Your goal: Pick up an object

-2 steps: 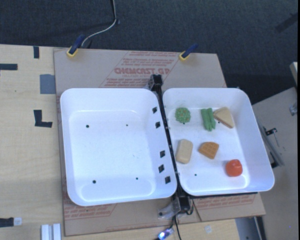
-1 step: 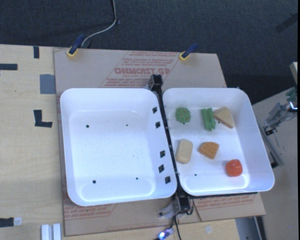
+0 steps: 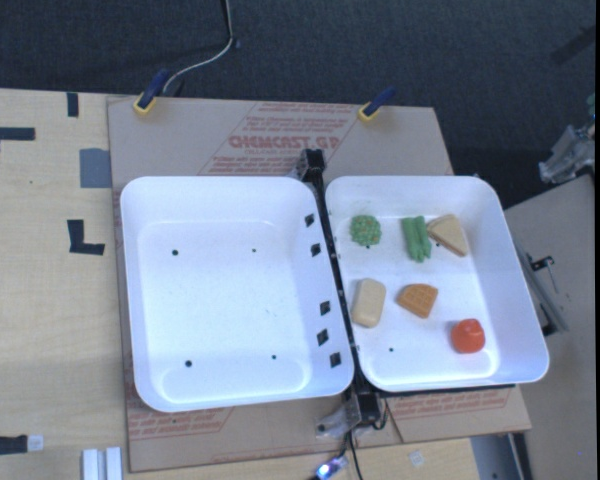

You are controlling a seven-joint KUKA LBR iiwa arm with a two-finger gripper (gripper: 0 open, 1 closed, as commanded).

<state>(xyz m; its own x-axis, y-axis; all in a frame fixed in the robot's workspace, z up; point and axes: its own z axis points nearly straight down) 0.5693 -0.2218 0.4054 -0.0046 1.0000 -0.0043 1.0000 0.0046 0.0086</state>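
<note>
The left bin (image 3: 220, 298) is lying bare-floored; the right bin (image 3: 485, 203) is holding a green broccoli floret (image 3: 365, 231), beige block (image 3: 368, 302), green pod (image 3: 415, 238), tan wedge (image 3: 448, 235), orange piece (image 3: 418, 299) and red tomato (image 3: 468, 336). The pod and wedge are touching, risking a double grab. The gripper's state I cannot tell.

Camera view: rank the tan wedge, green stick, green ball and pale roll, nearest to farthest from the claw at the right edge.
Measured from the claw, upper right, beyond the right bin:
1. Tan wedge, bin's upper right.
2. Green stick, just left of the wedge.
3. Green ball, upper left.
4. Pale roll, lower left, by the divider.
</note>
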